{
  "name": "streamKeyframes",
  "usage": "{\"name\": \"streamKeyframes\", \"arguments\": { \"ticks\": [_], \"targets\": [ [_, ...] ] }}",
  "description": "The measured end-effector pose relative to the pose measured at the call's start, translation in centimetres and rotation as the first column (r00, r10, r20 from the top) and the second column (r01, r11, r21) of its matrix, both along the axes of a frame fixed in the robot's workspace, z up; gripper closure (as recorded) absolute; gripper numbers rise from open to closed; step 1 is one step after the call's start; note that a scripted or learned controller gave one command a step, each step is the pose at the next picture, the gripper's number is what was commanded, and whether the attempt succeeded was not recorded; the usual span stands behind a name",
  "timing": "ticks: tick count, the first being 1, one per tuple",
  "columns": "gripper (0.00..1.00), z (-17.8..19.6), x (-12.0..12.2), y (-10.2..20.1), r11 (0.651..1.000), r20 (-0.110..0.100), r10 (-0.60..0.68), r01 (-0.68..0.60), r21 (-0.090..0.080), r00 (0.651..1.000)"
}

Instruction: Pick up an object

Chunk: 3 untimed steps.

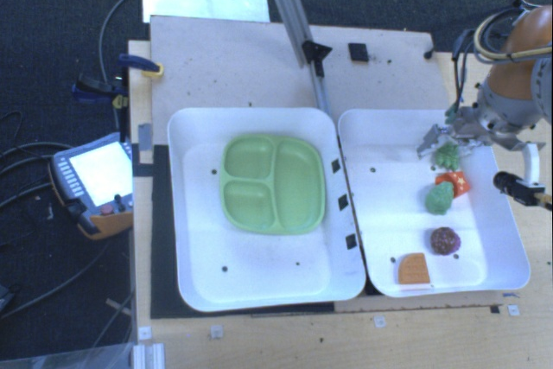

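While hovering at the green broccoli-like piece (447, 156), claw (439, 140) grip unclear; lower squarely, avoid orange piece (454, 182) just beside.

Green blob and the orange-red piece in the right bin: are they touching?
Touching, as far as the camera view shows: the green blob overlaps the lower left edge of the orange-red piece with no white bin floor between them. One may merely overlap the other from this angle.

Grey arm (518, 56) entering from the right, orange band above wrist, wrist angled down-left, gripper (442, 141) low, finger state unclear
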<state>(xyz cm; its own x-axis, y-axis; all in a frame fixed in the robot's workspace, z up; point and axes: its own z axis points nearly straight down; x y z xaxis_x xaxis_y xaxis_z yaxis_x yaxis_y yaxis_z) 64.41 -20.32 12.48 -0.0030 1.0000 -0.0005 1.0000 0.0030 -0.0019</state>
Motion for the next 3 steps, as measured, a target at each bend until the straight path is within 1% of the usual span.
{"name": "streamKeyframes", "arguments": {
  "ticks": [1,2,3],
  "targets": [
    [0.0,-3.4,0.4,-0.1,1.0,0.013,0.004,-0.004,-0.005,1.0],
    [1.0,-1.8,0.8,-0.3,1.0,0.028,0.008,-0.007,-0.013,1.0],
    [1.0,2.6,1.1,-0.3,1.0,0.008,0.003,-0.003,-0.001,1.0]
  ]
}}
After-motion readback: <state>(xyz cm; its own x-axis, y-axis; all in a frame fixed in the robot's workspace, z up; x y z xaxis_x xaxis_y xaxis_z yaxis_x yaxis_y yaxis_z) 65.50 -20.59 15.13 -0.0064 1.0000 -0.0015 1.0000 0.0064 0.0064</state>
